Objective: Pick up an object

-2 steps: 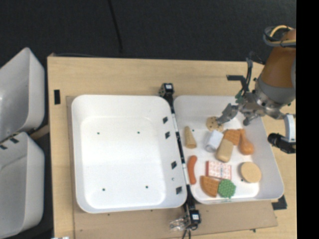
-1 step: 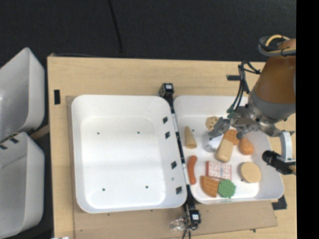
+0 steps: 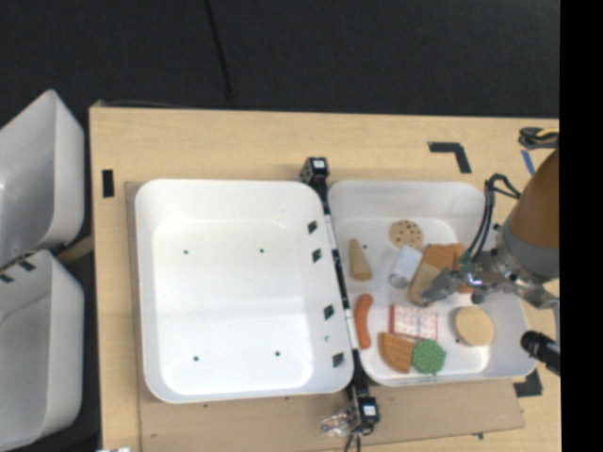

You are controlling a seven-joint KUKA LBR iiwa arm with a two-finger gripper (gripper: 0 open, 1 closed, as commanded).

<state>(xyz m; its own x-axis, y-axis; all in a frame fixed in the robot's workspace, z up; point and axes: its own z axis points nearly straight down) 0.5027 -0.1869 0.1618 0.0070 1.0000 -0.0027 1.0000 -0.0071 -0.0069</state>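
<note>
Bench (image 3: 236,144) bearing two bins side by side: left bin (image 3: 236,290), right bin (image 3: 377,205), their inner walls touching along the middle. All loose items lie in the right bin. Toward its far side: round cookie (image 3: 406,233). Near the dividing wall: cone-shaped piece (image 3: 359,260); nearer the camera along that same wall, sausage (image 3: 363,320). Centre: small cup (image 3: 404,266), just left of a block (image 3: 439,257). Below these: square wafer (image 3: 414,322). Right of the wafer: round bun (image 3: 473,328). Near edge: wedge (image 3: 397,350), touching a round leafy item (image 3: 429,357) on its right. Arm (image 3: 537,229) enters from the right; gripper (image 3: 443,285) over the bin's centre, beside the block.
</note>
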